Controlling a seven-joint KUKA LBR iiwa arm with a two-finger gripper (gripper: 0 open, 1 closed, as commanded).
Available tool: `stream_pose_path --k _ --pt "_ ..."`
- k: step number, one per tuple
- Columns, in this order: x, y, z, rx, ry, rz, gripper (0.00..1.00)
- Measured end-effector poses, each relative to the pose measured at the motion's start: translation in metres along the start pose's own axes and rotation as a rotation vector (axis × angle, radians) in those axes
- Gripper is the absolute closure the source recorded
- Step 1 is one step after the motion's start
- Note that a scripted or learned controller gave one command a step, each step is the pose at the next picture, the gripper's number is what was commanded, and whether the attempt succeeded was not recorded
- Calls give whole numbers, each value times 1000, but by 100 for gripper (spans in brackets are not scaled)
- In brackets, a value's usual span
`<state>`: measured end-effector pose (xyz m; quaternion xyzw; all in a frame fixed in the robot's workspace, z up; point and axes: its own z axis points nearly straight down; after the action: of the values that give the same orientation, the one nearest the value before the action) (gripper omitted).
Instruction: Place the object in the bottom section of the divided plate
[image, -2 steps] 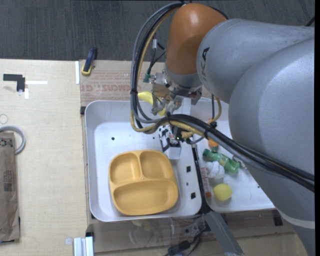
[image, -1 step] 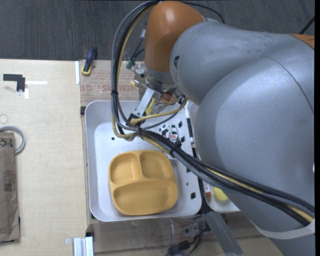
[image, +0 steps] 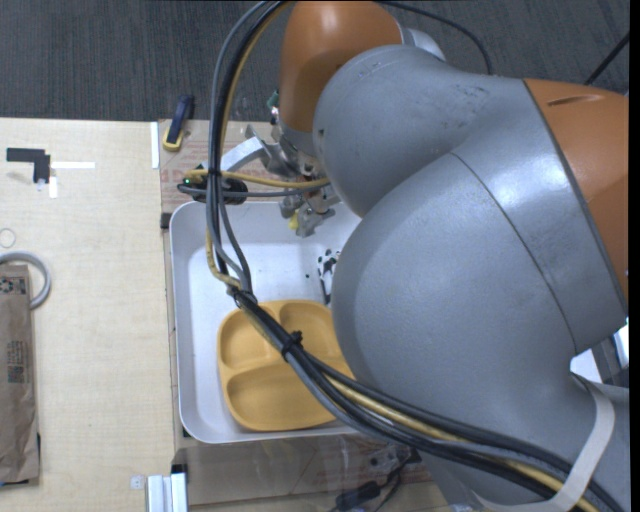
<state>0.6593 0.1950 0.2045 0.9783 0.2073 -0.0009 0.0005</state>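
Light wooden bench top (image: 90, 330). On it: shallow white plastic bin (image: 190, 330), right of centre, partly under the arm. Brown paper bag (image: 18, 380) lies flat at the left edge, grey ring (image: 40, 275) just above it.

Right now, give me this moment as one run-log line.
arm: grey KUKA arm over white bin | gripper: near bin's far edge, grasp unconfirmed | yellow divided plate: in bin, visible sections bare | placement: not done

Arm (image: 470, 260): smooth grey rounded housings joined by glossy orange bands. A black-and-yellow cable bundle (image: 290, 345), bound with black ties, runs along its exterior. Metallic hardware sits at the wrist.
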Motion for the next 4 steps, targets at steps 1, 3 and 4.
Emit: stream_pose_path --k 1,3,4 --pt "-25 5 51 2 -4 89 100" --pt "-26 5 -56 -1 0 221 100" --pt "2 -34 4 -1 -2 200 100"
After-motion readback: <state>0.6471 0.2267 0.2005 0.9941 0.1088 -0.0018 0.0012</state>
